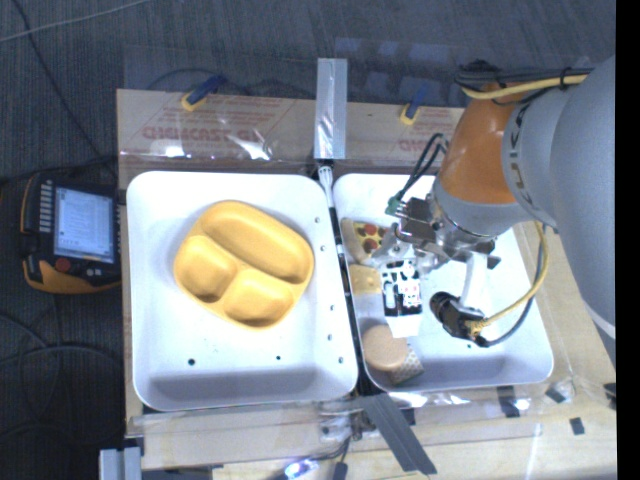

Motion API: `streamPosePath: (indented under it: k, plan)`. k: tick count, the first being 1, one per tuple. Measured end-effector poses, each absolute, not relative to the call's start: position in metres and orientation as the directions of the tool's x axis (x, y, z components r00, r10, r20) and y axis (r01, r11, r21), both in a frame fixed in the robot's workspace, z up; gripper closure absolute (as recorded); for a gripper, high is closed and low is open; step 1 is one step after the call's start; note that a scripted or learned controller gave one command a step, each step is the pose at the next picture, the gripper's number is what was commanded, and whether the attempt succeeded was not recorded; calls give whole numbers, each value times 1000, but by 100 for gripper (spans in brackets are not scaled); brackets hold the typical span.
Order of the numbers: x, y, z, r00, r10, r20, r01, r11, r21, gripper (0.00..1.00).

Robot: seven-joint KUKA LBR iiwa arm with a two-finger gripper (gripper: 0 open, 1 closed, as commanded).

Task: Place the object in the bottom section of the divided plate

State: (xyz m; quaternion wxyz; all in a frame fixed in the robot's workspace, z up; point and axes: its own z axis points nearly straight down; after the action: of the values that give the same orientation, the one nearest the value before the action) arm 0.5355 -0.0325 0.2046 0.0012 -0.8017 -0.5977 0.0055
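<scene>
- A handheld control pendant point(70, 230), orange and black w/ a lit screen, was seen on the dark carpet at far left, beside the bench.
- The left white bin point(160, 358) was occupied by the yellow divided plate point(243, 261), roughly centred and tilted, w/ three sections, none holding anything.
- Two blue clips point(203, 92) were noted on the cardboard backing behind the bins.
- Along the left wall of the right white bin point(520, 353) several food items were lined up: a pizza slice point(364, 236) at the top, a pale block point(365, 279) below it, a round brown biscuit-like piece point(389, 352) nearest the camera.
- The gripper point(403, 290) was lowered into the right bin, just beside those items; whether it was parted or closed could not be made out, and no object was seen between its tips.
- The grey arm w/ orange band point(478, 158) was extended in from the right.
</scene>
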Motion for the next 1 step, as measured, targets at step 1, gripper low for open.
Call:
streamPosePath:
  k: [1]
  plan:
    - [576, 28, 215, 183, 983, -7, 983, -183, -7, 100]
